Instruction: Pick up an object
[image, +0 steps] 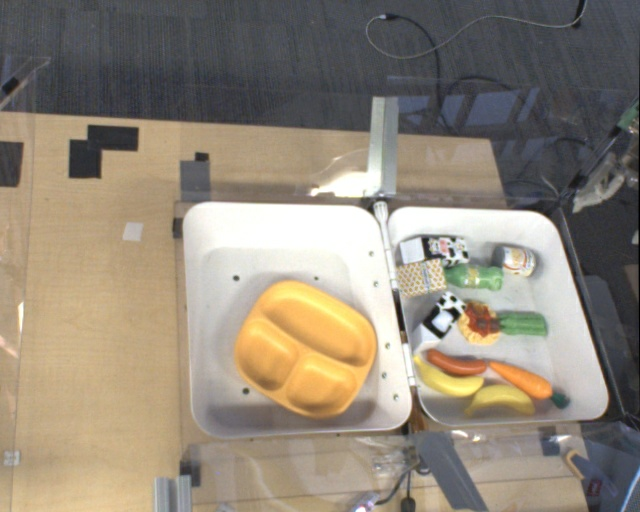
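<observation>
Left bin (200, 300): I log one yellow divided tray (304, 346), lying flat.
Right bin (575, 330): small items crowded together; carrot (520, 379) near the front, long axis left-right.
Gripper: position and state I cannot tell.

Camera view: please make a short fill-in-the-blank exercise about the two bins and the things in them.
1. The yellow divided plate lies in the ____ bin.
2. The orange carrot lies in the ____ bin.
3. The plate has ____ compartments.

Missing words: left; right; three
</observation>
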